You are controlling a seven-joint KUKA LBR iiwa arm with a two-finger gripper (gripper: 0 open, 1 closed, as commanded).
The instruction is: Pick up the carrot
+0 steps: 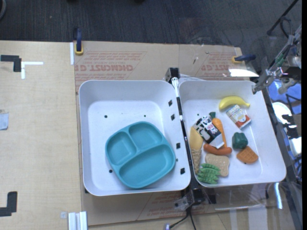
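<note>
Two white bins sit side by side on the bench; the left bin (91, 128) has a teal divided plate (140, 154) lying in it, tilted a bit toward the bottom right corner; the right bin (268, 162) is where all the toy food is piled.

The carrot (219, 129) is in the right bin, left of the middle, lying at a slant; its upper end pokes out beside a little black-and-white carton (206, 129), touching its right side, and its lower end runs down toward a sausage (217, 150) that lies across just below the carton. A pale yellowish piece (194, 139) sits on the other side of the carton, against the bin's left wall; under the sausage there's a slice of bread (218, 163) and a bunch of green pea pods (208, 173) at the bottom.

Further right: a banana (233, 102) near the top of the bin, a small red and white packet (238, 116) just under it, a dark green chunk (239, 140) below that, and an orange waffle-looking piece (247, 155) right beneath the green one.

The gripper (266, 78) is up at the right bin's top right corner, over the rim and well apart from the carrot; too small and cluttered there to tell whether it's spread or closed; nothing visible in it.
</note>
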